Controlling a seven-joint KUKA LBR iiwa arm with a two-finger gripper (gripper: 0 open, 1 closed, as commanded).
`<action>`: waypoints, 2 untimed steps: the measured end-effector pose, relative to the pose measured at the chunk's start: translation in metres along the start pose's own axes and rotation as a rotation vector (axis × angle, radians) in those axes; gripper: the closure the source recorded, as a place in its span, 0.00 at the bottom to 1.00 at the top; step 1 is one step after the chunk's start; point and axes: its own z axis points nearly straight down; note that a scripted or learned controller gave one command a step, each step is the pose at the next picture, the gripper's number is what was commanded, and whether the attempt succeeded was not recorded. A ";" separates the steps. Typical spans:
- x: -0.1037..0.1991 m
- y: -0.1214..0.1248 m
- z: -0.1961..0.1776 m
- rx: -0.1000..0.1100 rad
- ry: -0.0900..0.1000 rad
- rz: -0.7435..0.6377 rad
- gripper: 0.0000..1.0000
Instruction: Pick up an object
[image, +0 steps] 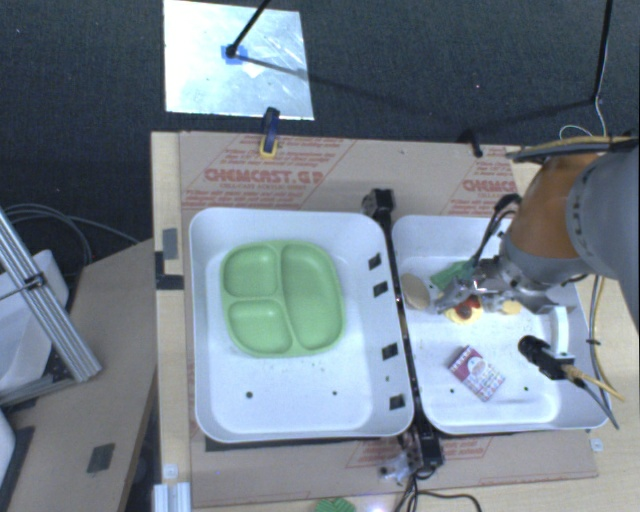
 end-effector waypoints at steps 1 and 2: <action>0.002 0.043 -0.001 -0.007 -0.001 -0.005 0.00; -0.020 0.065 -0.002 -0.006 -0.001 -0.004 0.00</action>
